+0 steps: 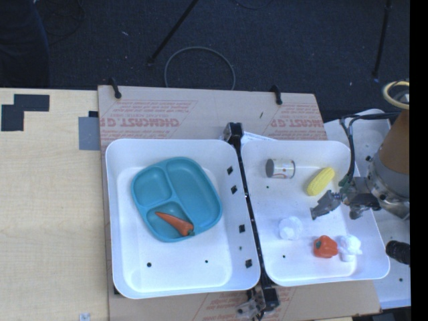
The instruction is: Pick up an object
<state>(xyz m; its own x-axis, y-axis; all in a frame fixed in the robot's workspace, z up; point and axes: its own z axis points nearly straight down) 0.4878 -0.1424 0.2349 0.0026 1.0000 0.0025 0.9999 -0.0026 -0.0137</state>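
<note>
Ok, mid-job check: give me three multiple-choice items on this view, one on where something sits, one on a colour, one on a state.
1. Where does the carrot lie?
A. In a compartment of the blue plate in the left bin
B. Beside the corn in the right bin
C. On the cardboard

2. What colour is the corn?
A. Green
B. Yellow
C. Red

3. How does the small can rest?
A. Upright
B. On its side
C. Stacked on the corn

Answers: 1 A, the carrot sits in the plate's lower compartment; 2 B, the corn in the right bin shows yellow; 3 B, the can's round end faces sideways.
</note>
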